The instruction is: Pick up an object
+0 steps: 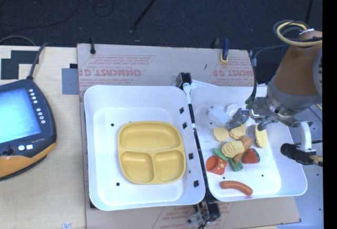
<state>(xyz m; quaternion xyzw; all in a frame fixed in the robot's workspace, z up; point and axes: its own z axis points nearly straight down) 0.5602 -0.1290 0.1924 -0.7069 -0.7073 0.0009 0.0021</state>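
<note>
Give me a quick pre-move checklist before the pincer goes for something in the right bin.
1. Pincer over the right bin: ok, it sits above the back of the food pile.
2. Target under it: ok, pale yellow pieces lie just below.
3. Pincer already holding something: cannot tell, the view does not show between its tips.
4. Pile spacing: not ok, corn, green piece and red pieces touch, so more than one may be caught.
5. Isolated option: ok, the sausage lies apart near the front.
6. Left bin: ok, yellow divided tray sits centred, away from the arm.
</note>
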